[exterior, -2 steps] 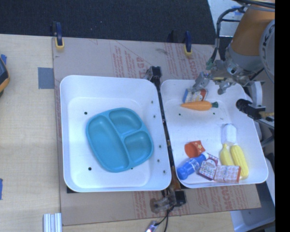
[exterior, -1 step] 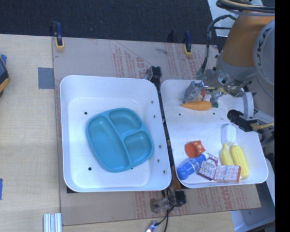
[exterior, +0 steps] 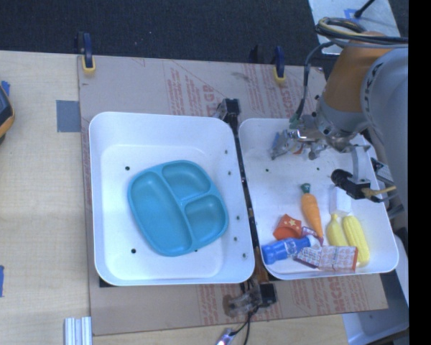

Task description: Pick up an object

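A wooden bench [exterior: 36,214] carries a cardboard sheet [exterior: 187,85] and two shallow white bins side by side. The left bin [exterior: 104,192], smooth moulded plastic with rounded corners, holds a glossy blue divided plate [exterior: 177,207] with three compartments. In the right bin [exterior: 273,192], small objects cluster at the near edge: a red packet [exterior: 287,226], a blue tube [exterior: 284,250] lying flat, a tapered orange carrot [exterior: 312,211], a printed wrapper [exterior: 329,258] and two yellow corn cobs [exterior: 348,234] just beside one another. The grey arm [exterior: 388,99], orange-banded, reaches in from the right and bends down over the bin's far corner; its gripper [exterior: 287,144] hangs well apart from the objects, and whether the fingers are wide or narrow cannot be told
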### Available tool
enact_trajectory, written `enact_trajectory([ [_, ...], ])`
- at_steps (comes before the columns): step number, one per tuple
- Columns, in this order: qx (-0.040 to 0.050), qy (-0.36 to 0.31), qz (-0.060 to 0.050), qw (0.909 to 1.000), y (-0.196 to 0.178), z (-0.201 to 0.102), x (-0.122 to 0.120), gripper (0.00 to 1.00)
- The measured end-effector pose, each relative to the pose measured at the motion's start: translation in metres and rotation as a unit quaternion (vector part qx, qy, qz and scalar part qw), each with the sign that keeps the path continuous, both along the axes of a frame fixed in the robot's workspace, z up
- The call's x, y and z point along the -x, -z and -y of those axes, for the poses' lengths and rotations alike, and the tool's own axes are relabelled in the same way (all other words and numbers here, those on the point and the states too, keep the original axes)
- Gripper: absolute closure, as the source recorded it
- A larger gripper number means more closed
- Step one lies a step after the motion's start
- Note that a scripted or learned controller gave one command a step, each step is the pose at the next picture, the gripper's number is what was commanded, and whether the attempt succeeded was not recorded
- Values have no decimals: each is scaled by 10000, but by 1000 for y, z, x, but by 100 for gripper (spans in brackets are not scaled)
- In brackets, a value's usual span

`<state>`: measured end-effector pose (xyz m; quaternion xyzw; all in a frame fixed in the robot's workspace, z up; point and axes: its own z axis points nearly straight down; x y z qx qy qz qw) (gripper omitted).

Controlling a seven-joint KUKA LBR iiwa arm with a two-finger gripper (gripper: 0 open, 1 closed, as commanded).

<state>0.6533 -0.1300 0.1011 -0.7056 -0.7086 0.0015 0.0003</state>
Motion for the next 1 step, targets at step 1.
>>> enact_trajectory([
  [1,-1,1,-7,10000,-27,35,63,0],
])
